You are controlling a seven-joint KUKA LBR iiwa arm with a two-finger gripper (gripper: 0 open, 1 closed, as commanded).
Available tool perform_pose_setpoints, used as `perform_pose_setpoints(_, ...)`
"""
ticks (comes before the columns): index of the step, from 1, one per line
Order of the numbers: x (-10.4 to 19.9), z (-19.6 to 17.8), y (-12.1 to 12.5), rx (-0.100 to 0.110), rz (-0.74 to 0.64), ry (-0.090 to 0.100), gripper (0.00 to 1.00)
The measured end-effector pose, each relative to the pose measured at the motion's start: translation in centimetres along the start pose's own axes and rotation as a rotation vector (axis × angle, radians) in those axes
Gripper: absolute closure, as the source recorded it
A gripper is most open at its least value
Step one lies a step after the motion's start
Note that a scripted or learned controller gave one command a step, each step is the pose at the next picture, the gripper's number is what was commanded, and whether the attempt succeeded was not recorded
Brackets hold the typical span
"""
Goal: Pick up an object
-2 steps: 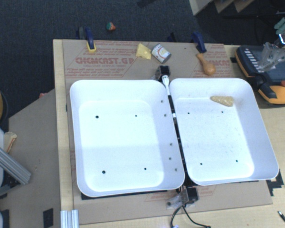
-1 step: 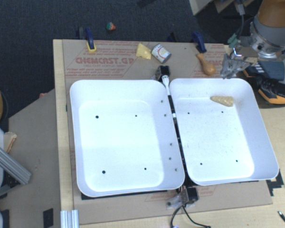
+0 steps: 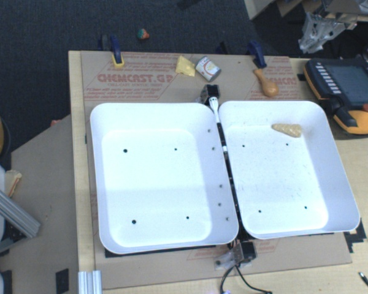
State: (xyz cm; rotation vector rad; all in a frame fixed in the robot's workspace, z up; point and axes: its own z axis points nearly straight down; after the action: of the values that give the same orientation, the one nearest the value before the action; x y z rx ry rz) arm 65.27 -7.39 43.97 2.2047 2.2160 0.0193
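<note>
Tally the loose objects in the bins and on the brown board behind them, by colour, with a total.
Tan: 1, the lump in the right bin.
Yellow: 1, the wedge on the board.
White: 1, the small box.
Orange-brown: 1, the pear-shaped piece.
Total: 4.

Two smooth white plastic bins sit on a matt brown cardboard sheet; the tan lump looks rough.
</note>
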Motion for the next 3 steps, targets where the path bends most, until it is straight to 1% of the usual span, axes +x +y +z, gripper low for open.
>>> perform_pose_setpoints(1,8.9,11.7,-1.6,0.031,-0.003,0.005,1.00)
perform_pose_setpoints(2,10.4,-5.5,1.6,-0.003,0.002,0.003,1.00)
perform_pose_setpoints(3,9.3,6.3,-3.9,0.035,0.008,0.002,1.00)
